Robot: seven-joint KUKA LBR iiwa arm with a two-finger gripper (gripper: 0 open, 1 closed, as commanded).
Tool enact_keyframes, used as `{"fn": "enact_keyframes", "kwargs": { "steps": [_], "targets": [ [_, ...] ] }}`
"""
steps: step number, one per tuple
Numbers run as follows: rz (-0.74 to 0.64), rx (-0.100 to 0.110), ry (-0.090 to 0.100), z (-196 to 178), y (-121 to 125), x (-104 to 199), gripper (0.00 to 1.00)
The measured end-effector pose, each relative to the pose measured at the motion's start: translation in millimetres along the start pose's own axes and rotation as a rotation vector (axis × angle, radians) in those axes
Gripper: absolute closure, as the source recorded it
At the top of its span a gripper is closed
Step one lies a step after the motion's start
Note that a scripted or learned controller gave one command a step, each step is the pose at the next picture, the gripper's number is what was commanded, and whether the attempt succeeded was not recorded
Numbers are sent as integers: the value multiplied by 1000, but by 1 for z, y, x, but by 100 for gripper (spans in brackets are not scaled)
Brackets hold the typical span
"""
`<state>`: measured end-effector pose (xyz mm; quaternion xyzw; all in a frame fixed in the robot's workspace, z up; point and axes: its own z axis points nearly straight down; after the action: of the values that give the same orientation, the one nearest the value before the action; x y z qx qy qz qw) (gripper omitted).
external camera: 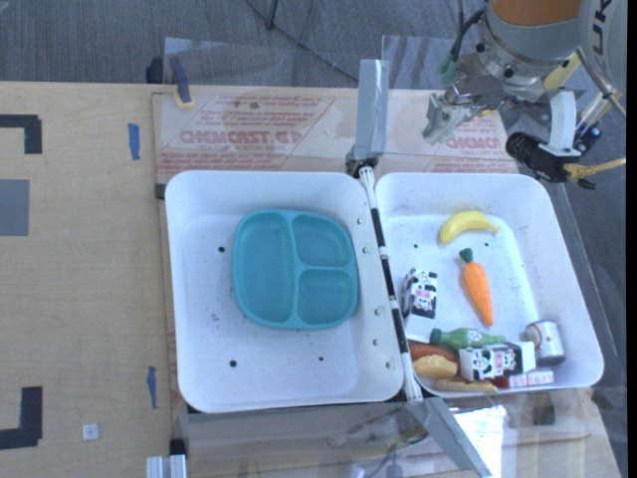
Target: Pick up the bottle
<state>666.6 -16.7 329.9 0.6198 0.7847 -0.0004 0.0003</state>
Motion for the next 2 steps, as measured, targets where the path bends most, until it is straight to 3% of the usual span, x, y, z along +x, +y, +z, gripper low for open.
{"fn": "enact_keyframes", "kwargs": {
  "steps": [1, 2],
  "targets": [
    [55, -1, 1, -23, 23, 98, 100],
    [109, 5, 2, 10, 34, 148, 100]
  ]
}}
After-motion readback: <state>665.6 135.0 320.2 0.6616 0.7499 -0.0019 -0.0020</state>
